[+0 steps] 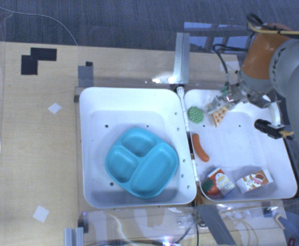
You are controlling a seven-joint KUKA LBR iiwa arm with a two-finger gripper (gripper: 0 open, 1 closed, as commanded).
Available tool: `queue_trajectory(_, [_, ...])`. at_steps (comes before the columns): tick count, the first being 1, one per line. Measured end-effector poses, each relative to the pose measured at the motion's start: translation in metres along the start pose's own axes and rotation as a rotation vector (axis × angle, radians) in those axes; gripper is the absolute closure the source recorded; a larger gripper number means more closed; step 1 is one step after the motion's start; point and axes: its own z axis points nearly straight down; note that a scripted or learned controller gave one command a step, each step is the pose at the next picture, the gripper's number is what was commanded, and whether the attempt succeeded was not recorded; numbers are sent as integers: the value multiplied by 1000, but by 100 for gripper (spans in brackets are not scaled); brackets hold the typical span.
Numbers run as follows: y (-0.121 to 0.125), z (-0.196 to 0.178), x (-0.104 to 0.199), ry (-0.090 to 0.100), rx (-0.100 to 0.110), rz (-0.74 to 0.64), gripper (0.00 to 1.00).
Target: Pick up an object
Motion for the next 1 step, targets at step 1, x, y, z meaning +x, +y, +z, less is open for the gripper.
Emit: queue_trajectory(1, [11,-124,51,3,6,196,100])
